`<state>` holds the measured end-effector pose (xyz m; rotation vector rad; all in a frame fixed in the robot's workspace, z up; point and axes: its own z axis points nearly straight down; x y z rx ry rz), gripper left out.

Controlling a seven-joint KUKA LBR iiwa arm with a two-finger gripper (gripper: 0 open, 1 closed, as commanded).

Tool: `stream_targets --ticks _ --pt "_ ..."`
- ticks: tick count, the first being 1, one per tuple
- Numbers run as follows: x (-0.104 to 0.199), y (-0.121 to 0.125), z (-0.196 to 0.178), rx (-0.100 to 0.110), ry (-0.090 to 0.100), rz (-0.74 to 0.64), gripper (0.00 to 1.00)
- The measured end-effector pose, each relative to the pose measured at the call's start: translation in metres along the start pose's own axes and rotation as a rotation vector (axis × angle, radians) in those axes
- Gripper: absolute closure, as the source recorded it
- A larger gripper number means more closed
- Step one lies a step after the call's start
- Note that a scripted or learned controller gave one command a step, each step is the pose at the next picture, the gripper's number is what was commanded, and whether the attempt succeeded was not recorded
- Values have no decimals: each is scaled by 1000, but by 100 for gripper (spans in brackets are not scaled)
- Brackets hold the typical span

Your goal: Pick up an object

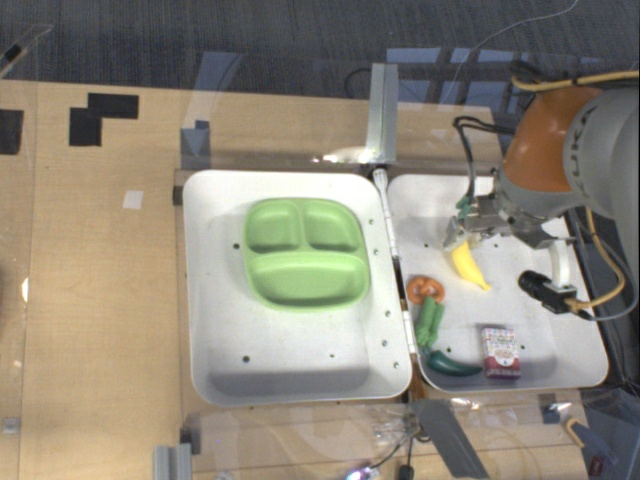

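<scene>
Jaws point down at the upper end of the banana [469,265], but whether they are spread, closed or pinching it cannot be told from this slanted view. The gripper [463,232] sits low in the right bin [560,373], its tip touching or just above the banana's 12 o'clock end. The banana lies near the bin's middle, tilted from 11 o'clock to 5 o'clock.

At 8 o'clock from the banana lies a small orange ring-shaped toy [425,289], close to the bin's left wall. Just below that, at 6 o'clock from it, lies a green pod-shaped toy [429,321], and below that a dark green pepper [450,364] near the bin's bottom edge. Beside the pepper, at 3 o'clock, lies a small red packet [500,352].

From the gripper the grey arm [605,158] rises toward 2 o'clock, with its orange band [538,148] just above the wrist, and black cables looping around it.

A green sectioned plate [303,251] lies in the left bin [215,348], well apart from the banana, at 9 o'clock.
</scene>
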<state>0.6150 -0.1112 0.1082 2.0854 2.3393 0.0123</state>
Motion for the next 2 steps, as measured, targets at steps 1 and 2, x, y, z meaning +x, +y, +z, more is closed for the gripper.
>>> stream_targets --ticks 1,2 --pt "45 18 -99 4 0 53 100" --pt "105 -12 -76 10 0 150 100"
